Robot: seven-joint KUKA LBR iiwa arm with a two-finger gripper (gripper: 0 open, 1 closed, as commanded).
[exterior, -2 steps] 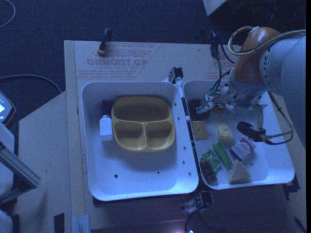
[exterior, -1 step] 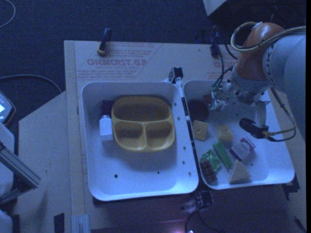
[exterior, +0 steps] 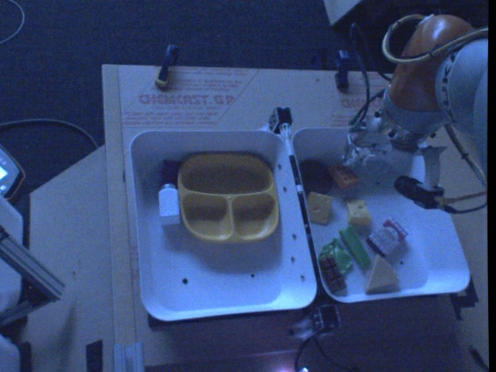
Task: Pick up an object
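Small orange block (exterior: 345, 177), right bin

Wooden bench (exterior: 194, 99) bears two white bins side by side: left bin (exterior: 147, 231), right bin (exterior: 442, 254).

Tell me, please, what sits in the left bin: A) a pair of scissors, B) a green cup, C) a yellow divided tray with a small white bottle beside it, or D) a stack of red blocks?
C: the left bin holds a yellow divided tray, with a small white bottle at the tray's left edge.
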